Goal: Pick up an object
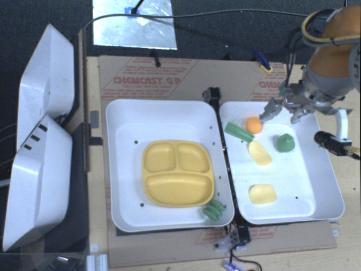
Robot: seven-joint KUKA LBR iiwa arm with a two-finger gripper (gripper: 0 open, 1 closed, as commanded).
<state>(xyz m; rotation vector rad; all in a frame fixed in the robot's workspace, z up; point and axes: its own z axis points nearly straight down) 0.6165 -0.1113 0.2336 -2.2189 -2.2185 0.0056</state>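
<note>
My gripper (284, 112) hangs open over the back of the right bin (321, 179), with nothing between its fingers. Just left of and below one fingertip lies an orange ball (254, 125). A long green piece (239, 132) rests beside the ball near the bin's left wall. A green block (285, 143) sits below the gripper. A pale yellow oval (260, 152) and a pale yellow slab (262, 193) lie nearer the front.
The left bin (121, 151) holds a yellow divided plate (178, 172) and a small ribbed green object (214, 209) at its front right corner. A black clamp (212, 94) sits between the bins at the back. Cables run near the right bin's right edge.
</note>
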